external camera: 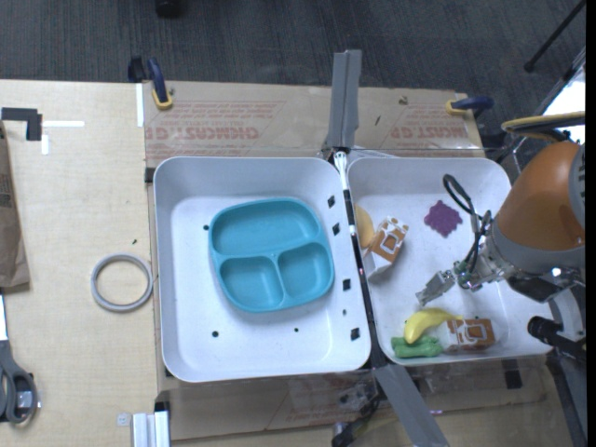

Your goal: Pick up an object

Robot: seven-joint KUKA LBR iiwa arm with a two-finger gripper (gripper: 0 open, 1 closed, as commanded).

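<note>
Big grey robot arm (545, 217) with an orange band, reaching in from the right, bent low. Small shiny metal two-finger gripper (430, 292) at its tip, pointing left and down, holding nothing.

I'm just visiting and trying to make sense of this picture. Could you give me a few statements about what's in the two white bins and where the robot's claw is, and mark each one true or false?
1. A blue divided tray lies in the left bin. True.
2. The gripper is over the left bin. False: it is over the right bin, above its bare floor.
3. A yellow banana lies near the right bin's front edge, touching a green item. True.
4. The gripper is holding the banana. False: the banana lies on the bin floor, apart from the gripper.
5. A purple piece lies in the right bin. True.
6. The grey ring sits inside the left bin. False: it lies on the bench, left of the bins.
</note>
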